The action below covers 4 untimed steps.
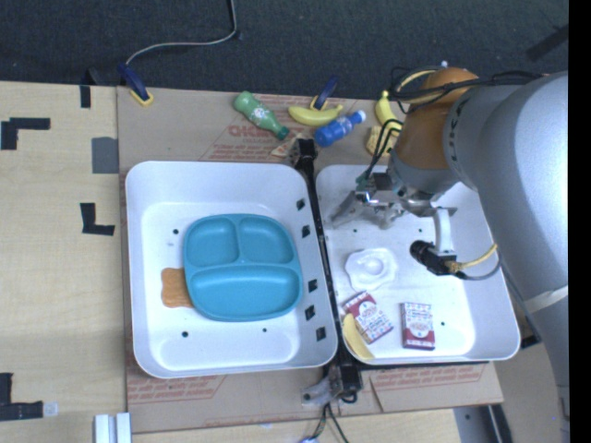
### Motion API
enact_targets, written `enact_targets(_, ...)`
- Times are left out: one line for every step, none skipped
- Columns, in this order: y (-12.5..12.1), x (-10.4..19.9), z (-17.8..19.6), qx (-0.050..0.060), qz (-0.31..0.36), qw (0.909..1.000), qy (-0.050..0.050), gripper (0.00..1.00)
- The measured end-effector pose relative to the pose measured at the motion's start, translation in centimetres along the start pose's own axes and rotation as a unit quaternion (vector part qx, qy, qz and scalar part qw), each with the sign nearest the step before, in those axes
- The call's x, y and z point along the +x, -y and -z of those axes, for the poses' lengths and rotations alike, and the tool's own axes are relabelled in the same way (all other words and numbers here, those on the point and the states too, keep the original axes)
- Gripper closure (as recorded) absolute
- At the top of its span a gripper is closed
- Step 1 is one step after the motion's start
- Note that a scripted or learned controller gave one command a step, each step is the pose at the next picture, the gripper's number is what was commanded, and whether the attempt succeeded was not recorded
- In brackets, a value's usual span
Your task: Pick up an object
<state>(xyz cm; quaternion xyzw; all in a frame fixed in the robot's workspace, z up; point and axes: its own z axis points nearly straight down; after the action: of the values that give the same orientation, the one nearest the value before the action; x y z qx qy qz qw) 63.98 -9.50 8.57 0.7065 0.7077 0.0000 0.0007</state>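
end effector point(355, 206) sits low in the right bin point(480, 335), near its back-left corner; can't tell its state. likely targets: white fried egg point(369, 266) just in front, two red cartons point(417, 325) nearer the front rim, w/ nothing visibly gripped.

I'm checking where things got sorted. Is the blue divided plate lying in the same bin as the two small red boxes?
No. The blue divided plate lies in the left bin, while the two small red boxes lie in the right bin.
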Motion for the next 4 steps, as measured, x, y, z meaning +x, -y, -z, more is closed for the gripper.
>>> enact_targets(-2.7, -0.3, 0.0, -0.001, 0.000, 1.0000, 0.000, 0.00)
enact_targets(0.0, -1.1, 0.0, -0.001, 0.000, 1.0000, 0.000, 0.00)
enact_targets(1.7, -0.3, 0.0, -0.001, -0.001, 1.0000, 0.001, 0.00)
enact_targets(-2.9, -0.6, 0.0, -0.001, 0.000, 1.0000, 0.000, 0.00)
